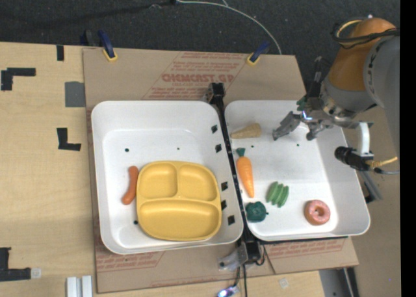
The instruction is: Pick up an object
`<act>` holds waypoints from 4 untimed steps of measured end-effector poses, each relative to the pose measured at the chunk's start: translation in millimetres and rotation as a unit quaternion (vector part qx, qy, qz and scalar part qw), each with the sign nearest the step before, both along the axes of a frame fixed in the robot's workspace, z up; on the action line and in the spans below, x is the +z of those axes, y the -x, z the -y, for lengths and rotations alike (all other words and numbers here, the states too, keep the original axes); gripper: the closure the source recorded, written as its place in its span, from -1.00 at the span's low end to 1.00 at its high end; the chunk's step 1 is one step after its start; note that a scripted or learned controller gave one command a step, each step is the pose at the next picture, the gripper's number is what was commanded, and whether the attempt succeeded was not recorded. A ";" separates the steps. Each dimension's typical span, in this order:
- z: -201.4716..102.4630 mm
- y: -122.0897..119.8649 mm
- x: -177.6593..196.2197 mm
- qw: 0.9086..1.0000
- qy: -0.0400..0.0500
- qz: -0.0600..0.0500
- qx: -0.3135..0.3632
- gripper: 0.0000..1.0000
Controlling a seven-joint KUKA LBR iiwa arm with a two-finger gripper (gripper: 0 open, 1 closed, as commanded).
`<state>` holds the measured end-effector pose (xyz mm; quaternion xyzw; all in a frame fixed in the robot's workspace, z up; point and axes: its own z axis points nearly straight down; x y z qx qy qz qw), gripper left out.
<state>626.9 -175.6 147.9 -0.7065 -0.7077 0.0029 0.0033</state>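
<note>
Camera view: the gripper [296, 127] hangs over the right bin [344, 179], fingers spread apart and holding nothing. Nearest it lies the tan wedge [246, 132], against the bin's left wall. It looks light, stiff and smooth, likely a toy. I would pinch it across its short width, near the thicker end.
</note>
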 end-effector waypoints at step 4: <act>-3.2 -1.2 4.3 1.000 0.000 0.005 0.000 1.00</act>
